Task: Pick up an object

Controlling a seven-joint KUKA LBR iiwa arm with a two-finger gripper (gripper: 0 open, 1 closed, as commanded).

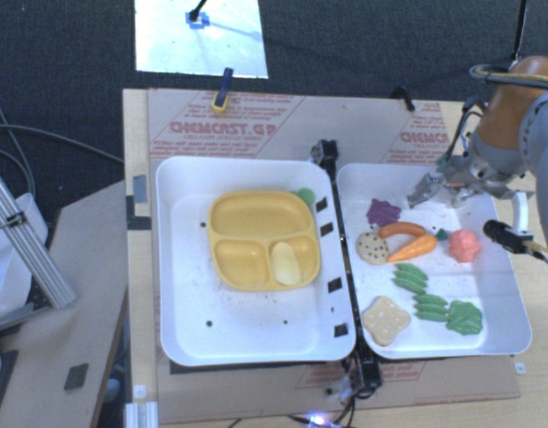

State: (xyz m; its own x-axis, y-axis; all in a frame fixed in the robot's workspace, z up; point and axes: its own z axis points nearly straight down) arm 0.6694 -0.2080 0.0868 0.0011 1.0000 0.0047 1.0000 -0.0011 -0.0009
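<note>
Grey arm with the orange band [514, 119] comes in from the right; its upper part is cut off by the frame edge. Gripper [438, 188] hangs over the far edge of the right bin [514, 328], low and blurred. Cannot tell how the claw is set, and nothing can be made out in it.

Right bin contents:
- purple toy [383, 211], near the far-left corner, shape hard to read
- orange sausage-like piece [402, 230], long axis running left-right, slightly curved
- toy carrot [413, 247] just beside it on the near side, long axis slanted, thin tip toward the left edge and near side, green stub toward the right
- chocolate-chip cookie [372, 247] near the left edge, touching or almost touching the carrot tip
- pink lumpy piece [464, 245] near the right edge
- green pea pod [411, 278] mid-bin, a second green pod [430, 306] nearer the near edge, a green leafy piece [465, 317] toward the near-right corner
- tan cracker or toast slice [385, 319] at the near-left corner

Left bin [180, 328]: a yellow divided tray [256, 217] sits about centre. A pale yellow oval piece [286, 264] lies in its near-right compartment, long axis roughly far-to-near. A small green item [306, 196] pokes out behind the tray's far-right corner, mostly hidden.

Black clips [334, 257] run along the seam between the bins.
</note>
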